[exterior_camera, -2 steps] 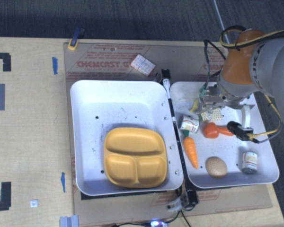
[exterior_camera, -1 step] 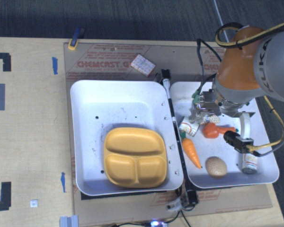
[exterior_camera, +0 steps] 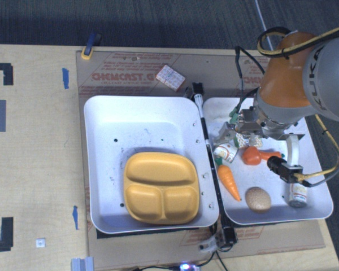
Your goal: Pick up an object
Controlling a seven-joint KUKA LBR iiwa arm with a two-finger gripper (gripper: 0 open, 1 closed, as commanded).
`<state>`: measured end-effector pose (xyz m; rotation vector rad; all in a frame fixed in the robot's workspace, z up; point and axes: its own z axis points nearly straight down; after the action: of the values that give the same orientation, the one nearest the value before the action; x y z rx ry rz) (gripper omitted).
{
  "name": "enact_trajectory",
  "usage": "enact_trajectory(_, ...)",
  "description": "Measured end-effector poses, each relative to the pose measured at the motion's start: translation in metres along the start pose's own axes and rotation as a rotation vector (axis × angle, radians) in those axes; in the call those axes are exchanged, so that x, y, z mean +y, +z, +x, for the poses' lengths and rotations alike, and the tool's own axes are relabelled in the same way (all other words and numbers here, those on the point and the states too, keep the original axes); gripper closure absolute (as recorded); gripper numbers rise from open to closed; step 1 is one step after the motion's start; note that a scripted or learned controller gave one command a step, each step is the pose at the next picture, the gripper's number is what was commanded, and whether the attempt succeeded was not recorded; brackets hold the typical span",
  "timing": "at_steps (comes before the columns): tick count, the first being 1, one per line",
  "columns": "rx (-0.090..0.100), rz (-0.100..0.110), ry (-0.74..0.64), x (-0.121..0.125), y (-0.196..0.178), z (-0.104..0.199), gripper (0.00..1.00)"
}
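On the counter (exterior_camera: 34, 151), my end effector (exterior_camera: 243, 130) hangs just above the small can (exterior_camera: 225, 153); its grip, I can't tell.

tray (exterior_camera: 161, 188) in left bin (exterior_camera: 101, 117), carrot (exterior_camera: 229, 182) in right bin (exterior_camera: 319, 199)

Wooden bench (exterior_camera: 34, 168), cardboard sheet (exterior_camera: 124, 72), two bins (exterior_camera: 101, 114)

1. The yellow tray (exterior_camera: 161, 187) took up the left bin's (exterior_camera: 101, 117) lower half; its upper half lay open.
2. In the right bin (exterior_camera: 322, 208), carrot (exterior_camera: 229, 182), potato (exterior_camera: 258, 199) and bottle (exterior_camera: 297, 193) crowded the lower part.
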<state>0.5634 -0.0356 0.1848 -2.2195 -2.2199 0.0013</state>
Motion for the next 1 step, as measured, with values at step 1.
enact_trajectory(1, -0.001, -0.002, 0.002, -0.0449, 0.0586, -0.0844, 0.00)
